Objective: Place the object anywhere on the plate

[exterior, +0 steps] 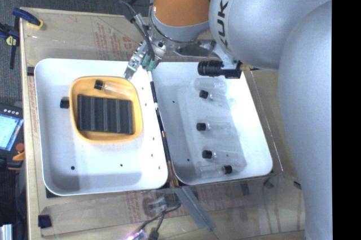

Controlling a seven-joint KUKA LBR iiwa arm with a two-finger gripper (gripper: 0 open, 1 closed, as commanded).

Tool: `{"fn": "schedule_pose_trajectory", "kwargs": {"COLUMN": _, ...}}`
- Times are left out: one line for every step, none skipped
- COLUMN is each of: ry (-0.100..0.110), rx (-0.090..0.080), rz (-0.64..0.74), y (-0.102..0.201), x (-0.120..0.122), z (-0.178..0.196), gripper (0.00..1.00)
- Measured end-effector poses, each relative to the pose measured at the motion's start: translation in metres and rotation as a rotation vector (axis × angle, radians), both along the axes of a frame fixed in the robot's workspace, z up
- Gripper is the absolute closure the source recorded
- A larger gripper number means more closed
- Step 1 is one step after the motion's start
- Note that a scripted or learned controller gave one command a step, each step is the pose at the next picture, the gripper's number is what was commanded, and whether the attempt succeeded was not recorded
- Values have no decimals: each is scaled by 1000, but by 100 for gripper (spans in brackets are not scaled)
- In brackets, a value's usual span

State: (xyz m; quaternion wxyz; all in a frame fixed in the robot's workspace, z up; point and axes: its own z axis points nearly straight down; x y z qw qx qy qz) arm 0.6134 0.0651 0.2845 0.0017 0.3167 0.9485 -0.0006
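Pincer [134, 66] over yellow plate [84, 132] edge, grip state unclear, KUKA lettering [223, 6] on arm

Bins: two white, side by side, left bin [56, 171] and right bin [186, 174], both below the gripper [135, 66]. Plates: one, yellow [79, 89], in the left bin just below the jaws, bearing one dark ribbed insert [105, 114]. Clear vials with black caps: four countable in the right bin [201, 94] [200, 127] [207, 154] [227, 169]; one further [107, 86] on the plate. One small black piece [64, 103] left of the plate.
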Motion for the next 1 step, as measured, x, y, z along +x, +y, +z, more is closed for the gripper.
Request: {"fn": "schedule_pose_trajectory", "kwargs": {"ry": 0, "rx": 0, "rz": 0, "y": 0, "x": 0, "z": 0, "gripper": 0}}
